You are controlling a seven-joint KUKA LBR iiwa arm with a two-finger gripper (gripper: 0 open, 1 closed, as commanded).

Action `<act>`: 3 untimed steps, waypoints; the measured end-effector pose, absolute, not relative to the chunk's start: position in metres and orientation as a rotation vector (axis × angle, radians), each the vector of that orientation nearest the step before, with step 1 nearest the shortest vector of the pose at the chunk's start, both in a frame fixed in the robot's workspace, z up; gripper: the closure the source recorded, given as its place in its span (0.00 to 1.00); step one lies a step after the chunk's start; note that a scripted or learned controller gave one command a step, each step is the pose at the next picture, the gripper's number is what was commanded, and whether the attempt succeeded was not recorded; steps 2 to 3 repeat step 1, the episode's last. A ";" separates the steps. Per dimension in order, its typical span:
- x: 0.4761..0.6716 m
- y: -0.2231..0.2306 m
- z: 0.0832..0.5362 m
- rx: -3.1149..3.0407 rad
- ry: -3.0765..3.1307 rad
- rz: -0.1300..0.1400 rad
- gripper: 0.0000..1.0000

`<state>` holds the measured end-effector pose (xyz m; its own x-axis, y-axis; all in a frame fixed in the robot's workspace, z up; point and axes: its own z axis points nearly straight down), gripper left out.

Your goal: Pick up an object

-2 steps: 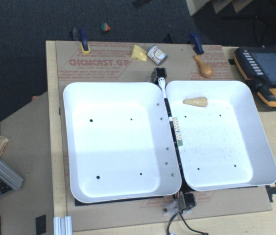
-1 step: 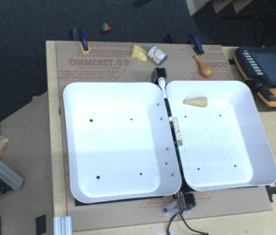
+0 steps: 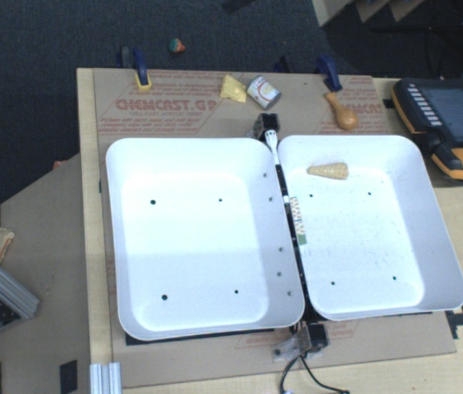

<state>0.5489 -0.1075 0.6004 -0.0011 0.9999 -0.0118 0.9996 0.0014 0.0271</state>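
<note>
A small tan, cone-shaped object (image 3: 328,171) lies on its side in the right white bin (image 3: 428,220), near that bin's far edge. The left white bin (image 3: 133,220) sits beside it, touching along the middle seam.
On the brown board behind the bins lie a yellow wedge (image 3: 233,89), a small white box (image 3: 263,92) and an orange-brown wooden piece (image 3: 342,113). Blue clamps (image 3: 139,66) hold the board's far edge. A black and yellow pendant (image 3: 449,121) rests at the right. A tube (image 3: 279,171) runs along the seam.
</note>
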 end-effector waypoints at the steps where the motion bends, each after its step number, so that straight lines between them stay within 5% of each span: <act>1: 0.549 -0.107 0.612 2.196 2.199 0.021 1.00; 3: 0.549 -0.107 0.612 2.196 2.199 0.021 1.00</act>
